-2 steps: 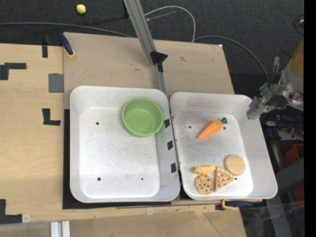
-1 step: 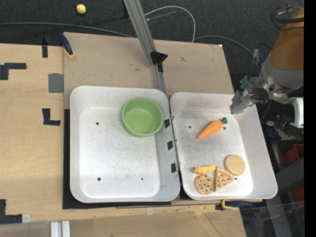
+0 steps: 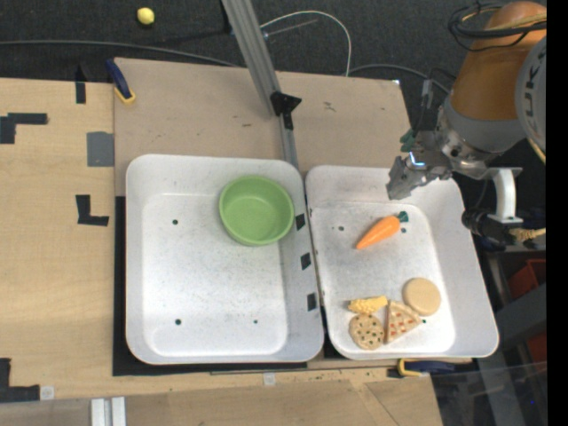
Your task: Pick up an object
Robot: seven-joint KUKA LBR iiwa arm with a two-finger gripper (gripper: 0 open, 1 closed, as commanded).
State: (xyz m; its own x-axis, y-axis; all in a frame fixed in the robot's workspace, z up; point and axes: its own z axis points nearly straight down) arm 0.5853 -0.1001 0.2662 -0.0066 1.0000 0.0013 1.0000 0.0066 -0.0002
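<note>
- You cannot tell from this view how wide the jaws of the gripper [image 3: 401, 185] stand; nothing shows between them, so count it as holding nothing.
- The gripper hangs over the far part of the right bin [image 3: 448, 238], near its back wall, just up and to the right of the toy carrot [image 3: 379, 231].
- The carrot lies flat on the bin floor, apart from the gripper. Its long axis runs on a slant: the green top points up-right toward the gripper, the orange tip down-left toward the bin's middle.
- You are at the approach step; no grasp has been made.
- Next, you would bring the gripper down over the carrot's middle and set the jaws across its long axis.
- Nearer the front of that bin sit a round cracker [image 3: 422, 295], a pizza slice [image 3: 400, 320], a cookie [image 3: 365, 331] and a corn piece [image 3: 366, 305], well clear of the carrot.
- The left bin [image 3: 177, 273] holds a green bowl [image 3: 256, 209].
</note>
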